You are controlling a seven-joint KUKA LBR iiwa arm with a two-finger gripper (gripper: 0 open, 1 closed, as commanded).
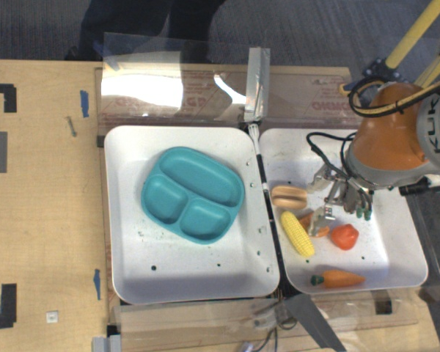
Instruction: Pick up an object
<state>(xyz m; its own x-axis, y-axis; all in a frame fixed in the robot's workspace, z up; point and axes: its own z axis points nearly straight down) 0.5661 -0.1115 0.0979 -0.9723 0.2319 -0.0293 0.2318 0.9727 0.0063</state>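
The arm reaches in over the right bin, wrist angled down, its gripper low among the toys. How far the fingers are parted cannot be told. Just beside it lie a hot dog, corn cob and red pepper; a carrot rests near the bin's front edge. A teal divided plate sits in the left bin.
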